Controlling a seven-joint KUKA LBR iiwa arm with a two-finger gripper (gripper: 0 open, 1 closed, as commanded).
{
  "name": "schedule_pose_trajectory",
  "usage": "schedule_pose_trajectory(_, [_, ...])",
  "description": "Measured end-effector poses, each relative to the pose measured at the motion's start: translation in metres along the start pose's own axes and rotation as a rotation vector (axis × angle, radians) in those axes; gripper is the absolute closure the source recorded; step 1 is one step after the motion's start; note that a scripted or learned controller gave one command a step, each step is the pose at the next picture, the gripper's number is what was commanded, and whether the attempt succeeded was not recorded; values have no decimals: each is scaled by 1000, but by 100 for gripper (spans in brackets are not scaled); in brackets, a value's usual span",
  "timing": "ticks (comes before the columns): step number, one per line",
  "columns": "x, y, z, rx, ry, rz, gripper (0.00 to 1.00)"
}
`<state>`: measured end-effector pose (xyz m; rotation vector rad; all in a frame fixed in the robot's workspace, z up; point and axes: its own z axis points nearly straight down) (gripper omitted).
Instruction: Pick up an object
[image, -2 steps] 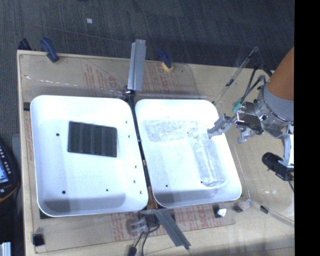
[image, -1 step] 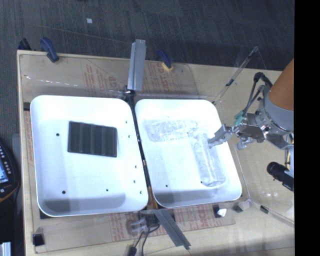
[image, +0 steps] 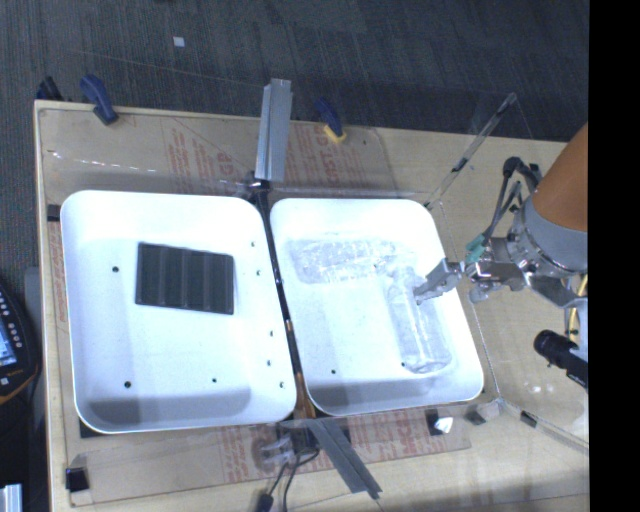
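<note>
Your tool (image: 440, 279) sits at the 3 o'clock rim of the right bin (image: 300, 300), and you cannot tell from this slanted view whether it is open or closed; nothing is visibly caught in it. The nearest candidates are two clear plastic bottles: one bottle (image: 340, 259) lying crosswise toward 12 o'clock in that bin, the other bottle (image: 419, 325) lying lengthwise just beside the tool, toward 5 o'clock. A dark ribbed pad (image: 185, 278) lies flat in the left bin (image: 90, 390), well apart from the arm.

Watch for a slip: the bottles look smooth, round and light, so a pinch off their centre would likely roll them or squirt them away. Their transparency against white also makes edges hard to judge. Coming in this low by the rim, the tool could clip the bin wall.

The bins rest on a plywood desk (image: 60, 170) with blue clamps (image: 98, 98) at its 12 o'clock edge; dark carpet (image: 400, 50) lies beyond.
</note>
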<state>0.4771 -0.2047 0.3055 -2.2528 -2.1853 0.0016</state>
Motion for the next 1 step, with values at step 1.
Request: schedule_pose_trajectory(1, [-1, 1, 13, 1, 0, -14, 0])
